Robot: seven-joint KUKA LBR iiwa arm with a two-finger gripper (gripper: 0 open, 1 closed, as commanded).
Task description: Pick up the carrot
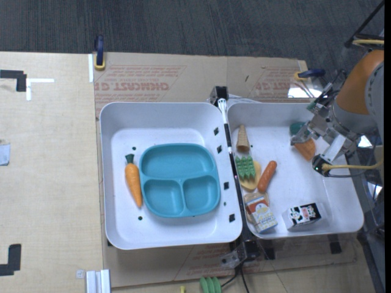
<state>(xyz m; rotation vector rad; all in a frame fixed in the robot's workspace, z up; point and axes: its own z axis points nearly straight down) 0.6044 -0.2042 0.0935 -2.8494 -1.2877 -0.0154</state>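
Orange carrot (134, 182) in left bin (116, 224), beside blue tray (180, 179)

A blue divided plate (180, 180) lies in the left bin (116, 218). The right bin (342, 215) holds a sausage (267, 176), an ice-cream cone (243, 139) and a small milk carton (303, 215).

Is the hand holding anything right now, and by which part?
Cannot be told. The hand sits over the right bin, far from the carrot in the left bin.

Floor: we see dark grey carpet (183, 14) along the top.
Bench: we see a pale wood bench (43, 182) partly covered by a brown cardboard sheet (159, 81).
Clamps: we note a blue-and-yellow clamp (99, 52) at the cardboard's edge.
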